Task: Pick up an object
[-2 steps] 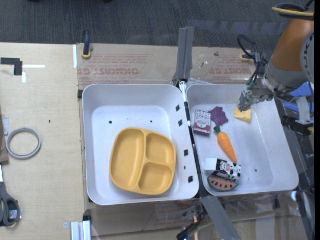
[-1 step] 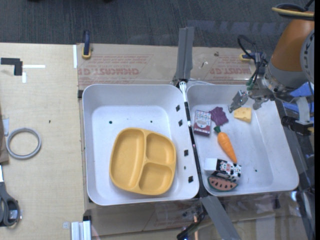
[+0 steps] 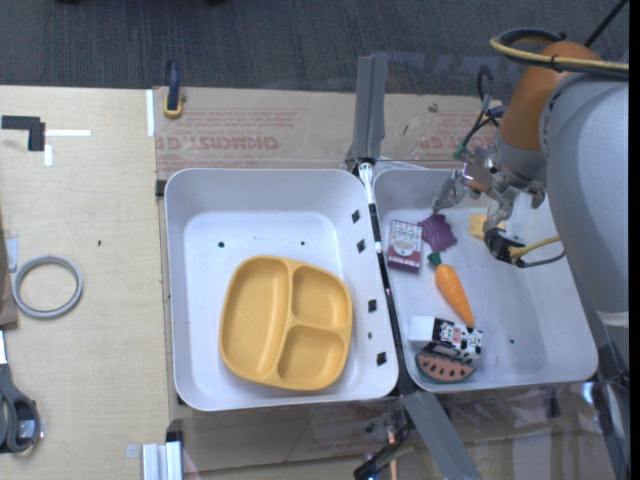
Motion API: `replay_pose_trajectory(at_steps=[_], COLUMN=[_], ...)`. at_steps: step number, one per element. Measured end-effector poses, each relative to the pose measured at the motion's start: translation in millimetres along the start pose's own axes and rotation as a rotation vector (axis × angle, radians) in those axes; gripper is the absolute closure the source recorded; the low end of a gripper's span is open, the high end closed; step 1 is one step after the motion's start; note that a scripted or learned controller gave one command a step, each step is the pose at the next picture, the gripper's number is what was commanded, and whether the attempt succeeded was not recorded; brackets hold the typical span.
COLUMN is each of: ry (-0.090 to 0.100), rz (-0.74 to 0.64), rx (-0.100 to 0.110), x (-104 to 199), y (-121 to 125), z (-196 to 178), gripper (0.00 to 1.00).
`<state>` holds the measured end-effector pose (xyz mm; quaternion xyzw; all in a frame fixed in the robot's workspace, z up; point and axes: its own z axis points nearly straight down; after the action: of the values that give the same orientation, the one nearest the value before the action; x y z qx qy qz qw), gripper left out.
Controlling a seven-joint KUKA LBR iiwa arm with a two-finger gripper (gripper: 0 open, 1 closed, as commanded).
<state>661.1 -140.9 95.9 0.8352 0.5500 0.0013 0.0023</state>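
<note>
While nothing is lifted, progress: pick not yet made
Gripper [image 3: 472, 196]: low over the right bin [image 3: 545, 363], far end; jaws spread, nothing between them
Nearest object: purple toy [image 3: 438, 232], just beside it
Left: close, lift
</note>
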Motion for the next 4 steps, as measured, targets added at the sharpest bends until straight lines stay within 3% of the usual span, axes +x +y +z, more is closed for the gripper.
replay_pose_trajectory(at_steps=[1,2,3,4], ry=[-0.003,0.012,-0.004,-0.005], rz=[0.546,0.882,0.96,0.966], rx=[0.011,-0.001,0.009,0.008], x=[-21,-63,27,3], y=[7,12,-31,-83], z=[1,-6,4,4], gripper=[0.0,0.0,0.0,0.0])
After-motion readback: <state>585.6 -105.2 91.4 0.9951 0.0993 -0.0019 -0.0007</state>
